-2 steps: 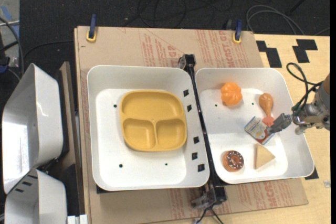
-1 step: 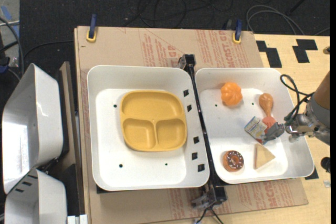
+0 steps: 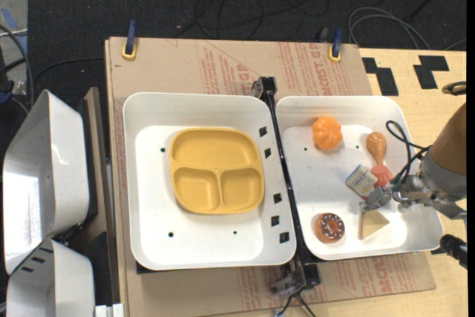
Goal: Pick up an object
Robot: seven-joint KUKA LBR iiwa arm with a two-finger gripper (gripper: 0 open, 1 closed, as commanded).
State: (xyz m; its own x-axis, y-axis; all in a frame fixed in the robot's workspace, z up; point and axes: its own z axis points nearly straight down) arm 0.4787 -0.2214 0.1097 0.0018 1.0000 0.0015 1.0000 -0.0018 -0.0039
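The right white bin (image 3: 349,109) holds several small objects. An orange fruit (image 3: 326,133) lies at its back. A brown drumstick (image 3: 376,145) lies to the right of the fruit. A small grey-blue box (image 3: 358,178) sits mid-bin. A chocolate donut (image 3: 329,227) and a tan wedge (image 3: 374,226) lie at the front. My gripper (image 3: 377,196) reaches in from the right, low in the bin, between the grey-blue box and the tan wedge. I see nothing clearly held in it. A pink-red piece (image 3: 381,174) shows just above it.
The left white bin (image 3: 141,182) bears a yellow divided plate (image 3: 218,169). A black divider (image 3: 280,174) runs between the bins. The arm's grey and orange wrist (image 3: 449,159) stands over the right bin's right wall. White containers (image 3: 41,174) stand at the far left.
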